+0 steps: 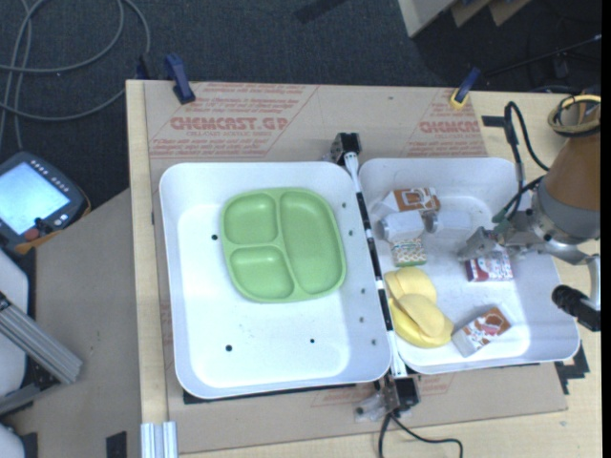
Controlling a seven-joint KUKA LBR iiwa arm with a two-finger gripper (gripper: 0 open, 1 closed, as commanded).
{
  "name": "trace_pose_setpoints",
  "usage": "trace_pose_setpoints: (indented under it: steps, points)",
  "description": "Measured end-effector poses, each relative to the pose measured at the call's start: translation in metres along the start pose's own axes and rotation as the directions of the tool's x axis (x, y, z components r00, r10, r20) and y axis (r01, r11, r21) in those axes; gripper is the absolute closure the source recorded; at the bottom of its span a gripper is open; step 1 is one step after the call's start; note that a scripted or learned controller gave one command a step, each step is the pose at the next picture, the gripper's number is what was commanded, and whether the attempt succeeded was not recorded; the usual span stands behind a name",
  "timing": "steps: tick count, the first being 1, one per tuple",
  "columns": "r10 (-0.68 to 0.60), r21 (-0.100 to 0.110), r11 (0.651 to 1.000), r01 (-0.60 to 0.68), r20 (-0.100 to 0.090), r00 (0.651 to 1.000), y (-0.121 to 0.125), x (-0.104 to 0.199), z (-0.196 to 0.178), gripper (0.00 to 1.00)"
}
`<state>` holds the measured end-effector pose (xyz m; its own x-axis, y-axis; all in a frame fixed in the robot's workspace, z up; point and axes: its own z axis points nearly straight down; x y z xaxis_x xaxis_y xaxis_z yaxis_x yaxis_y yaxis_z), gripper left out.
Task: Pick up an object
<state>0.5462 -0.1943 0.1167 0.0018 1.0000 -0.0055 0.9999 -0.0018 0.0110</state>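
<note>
Camera view – near edge: small carton with red-and-white print and grey end, lying tilted in the right-hand shallow white bin, close to that bin's near wall.
Beside it: soft-looking yellow banana-shaped toy, against the divider between the bins.
Mid bin: small red-and-white packet, flat on the floor, just beside and below the two-finger gripper.
Far part: brown-and-white boxed carton; small pale patterned box; whitish wrapped lump – all bunched near the divider.
Left side: light green moulded plastic tray with three compartments, alone in the left-hand shallow white bin.
Arm: grey with orange band, reaching in from the right, low over the right bin.
Jaws: cannot tell whether open or closed – dark metalwork blurs together at the tip.
Likely target: red-and-white packet, nearest the tip; nothing seen between the jaws.
Handling, as a guess: light, thin, probably glossy and slippery; flat lie leaves little edge to catch.
Where to hold: across the short sides, pressing down to the bin floor.
Easier option: tilted carton – stiffer, raised edges.
</note>
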Motion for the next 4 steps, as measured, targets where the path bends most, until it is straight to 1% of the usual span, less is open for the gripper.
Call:
trace_pose_setpoints:
  steps: [1,2,3,4]
  points:
    - [0.0,-0.004,1.0,0.0,0.005,1.0,-0.012,0.015,0.027,0.0]
    - [0.0,-0.006,1.0,0.0,0.003,1.0,-0.011,0.016,0.016,1.0]
    - [0.0,-0.005,1.0,0.0,0.003,1.0,-0.011,0.016,0.016,0.0]
    - [0.001,-0.007,1.0,-0.001,0.003,1.0,-0.01,0.016,0.006,1.0]
